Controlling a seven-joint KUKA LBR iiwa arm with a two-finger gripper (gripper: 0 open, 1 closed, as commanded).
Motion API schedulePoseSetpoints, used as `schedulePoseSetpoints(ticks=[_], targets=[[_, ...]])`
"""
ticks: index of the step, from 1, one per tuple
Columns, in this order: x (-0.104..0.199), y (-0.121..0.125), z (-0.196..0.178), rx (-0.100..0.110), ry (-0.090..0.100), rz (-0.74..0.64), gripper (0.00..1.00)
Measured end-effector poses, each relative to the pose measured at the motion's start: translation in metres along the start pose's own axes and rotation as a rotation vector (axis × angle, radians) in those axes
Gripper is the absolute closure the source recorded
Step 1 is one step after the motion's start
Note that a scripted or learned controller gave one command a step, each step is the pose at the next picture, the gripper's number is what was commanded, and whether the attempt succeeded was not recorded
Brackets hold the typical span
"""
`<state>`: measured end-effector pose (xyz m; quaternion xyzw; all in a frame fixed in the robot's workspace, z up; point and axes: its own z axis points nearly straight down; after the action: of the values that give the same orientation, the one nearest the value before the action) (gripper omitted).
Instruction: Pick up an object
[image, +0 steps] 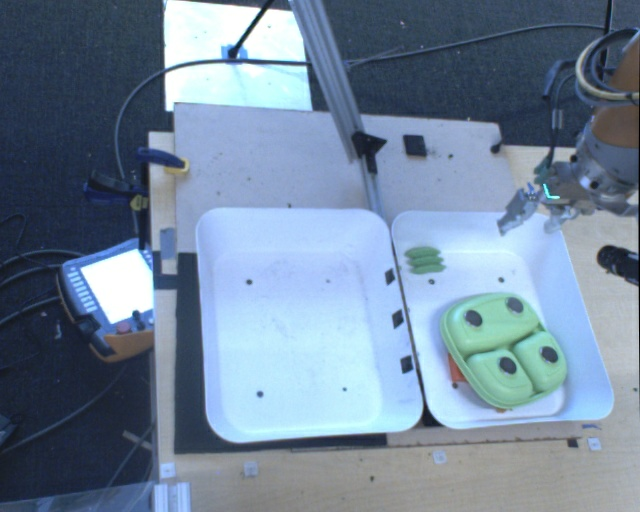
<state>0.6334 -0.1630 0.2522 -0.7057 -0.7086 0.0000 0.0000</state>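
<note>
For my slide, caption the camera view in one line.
Gripper open above the right bin's far edge; green toy and green piece lie inside.

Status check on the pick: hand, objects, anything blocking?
Hand above right bin's far rim, fingers apart, nothing between them. Large green toy and small green piece lie in that bin, untouched. Path down looks clear.

A robotics lab: a wooden bench (300, 150) on dark carpet (60, 90) carries 2 white bins (300, 420), a teach pendant (108, 296) with a lit screen lies beside it, loose cables (140, 90) trail across the floor, and clamps (150, 165) grip the bench edge.
</note>
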Motion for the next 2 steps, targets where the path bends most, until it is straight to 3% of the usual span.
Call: schedulePoseSetpoints(ticks=[1, 2], targets=[[0.0, 0.0, -0.001, -0.002, 0.0, 0.0, 0.0], [0.001, -0.008, 0.057, 0.003, 0.0, 0.003, 0.0]])
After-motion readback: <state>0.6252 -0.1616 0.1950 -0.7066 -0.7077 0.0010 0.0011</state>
